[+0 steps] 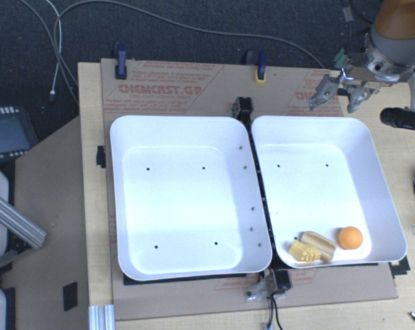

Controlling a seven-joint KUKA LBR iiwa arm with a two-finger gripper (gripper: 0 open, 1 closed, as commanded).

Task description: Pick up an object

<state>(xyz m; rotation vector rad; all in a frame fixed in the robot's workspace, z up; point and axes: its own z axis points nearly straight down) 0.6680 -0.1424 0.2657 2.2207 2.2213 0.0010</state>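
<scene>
In the right bin (372, 163), near its front edge, lie an orange ball (350, 238), a tan bread-like roll (319, 241) and a small yellow corn-like piece (305, 253) touching the roll. My gripper (339, 96) hangs above the bench just behind the right bin's back rim, far from those objects. Its two fingers (321, 95) are spread apart and hold nothing.
The left bin (125, 184) stands beside the right one, with a black clamp (243, 106) between them at the back. Blue clips (120, 60) hold the cardboard sheet. Cables run across the dark floor at the back left.
</scene>
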